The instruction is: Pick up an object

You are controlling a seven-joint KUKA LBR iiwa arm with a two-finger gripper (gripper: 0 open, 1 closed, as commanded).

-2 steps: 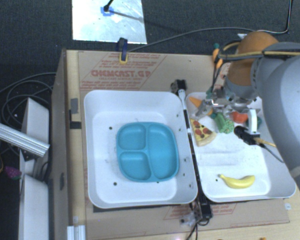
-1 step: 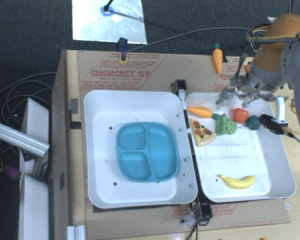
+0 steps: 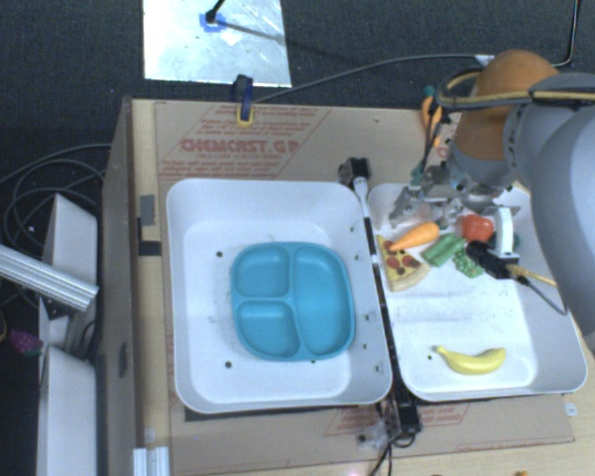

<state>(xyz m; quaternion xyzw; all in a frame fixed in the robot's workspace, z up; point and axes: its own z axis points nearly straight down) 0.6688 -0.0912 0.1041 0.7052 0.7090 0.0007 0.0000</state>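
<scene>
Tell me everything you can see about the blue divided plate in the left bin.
The blue divided plate is a light blue tray with rounded corners, plastic by its look, split by raised ridges into three compartments: two toward the back and left, one long one along the right. It lies flat and right side up near the middle of the left bin, turned slightly askew to the bin's walls. Nothing lies in it, and it touches just the bin floor.

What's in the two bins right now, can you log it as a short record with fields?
left bin: blue divided plate
right bin: banana near front; carrot, pizza slice, green toys, red toy clustered at back
end effector: above the back cluster, nothing seen between its fingers
arm: reaching in over the right bin
</scene>
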